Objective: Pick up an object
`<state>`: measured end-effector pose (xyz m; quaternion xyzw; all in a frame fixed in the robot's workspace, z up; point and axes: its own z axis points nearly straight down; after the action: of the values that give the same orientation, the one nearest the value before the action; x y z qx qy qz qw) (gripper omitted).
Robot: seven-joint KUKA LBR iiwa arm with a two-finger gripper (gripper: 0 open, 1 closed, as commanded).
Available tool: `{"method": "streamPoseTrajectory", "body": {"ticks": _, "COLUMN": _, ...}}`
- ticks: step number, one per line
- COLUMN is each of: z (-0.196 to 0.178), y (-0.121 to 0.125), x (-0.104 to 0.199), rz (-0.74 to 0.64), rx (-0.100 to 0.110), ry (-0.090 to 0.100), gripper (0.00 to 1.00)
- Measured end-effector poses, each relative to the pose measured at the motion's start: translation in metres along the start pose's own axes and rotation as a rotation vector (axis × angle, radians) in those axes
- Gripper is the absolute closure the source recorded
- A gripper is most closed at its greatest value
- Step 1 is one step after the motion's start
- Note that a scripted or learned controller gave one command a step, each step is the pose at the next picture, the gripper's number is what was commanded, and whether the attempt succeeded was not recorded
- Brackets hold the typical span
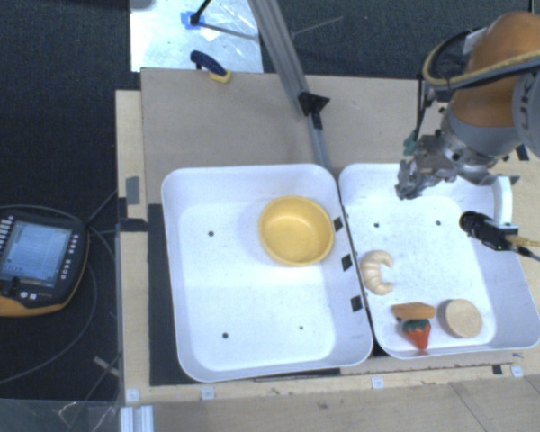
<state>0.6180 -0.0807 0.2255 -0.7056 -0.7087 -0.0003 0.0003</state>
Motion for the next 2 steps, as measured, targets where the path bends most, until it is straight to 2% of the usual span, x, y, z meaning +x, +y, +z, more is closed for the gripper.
{"method": "streamPoseTrajectory", "body": {"ticks": 2, "z": 0.011, "y": -0.003, "x": 0.112, "rz": -0.001, "rx": -0.001, "ry": 0.001, "gripper": 1.0}}
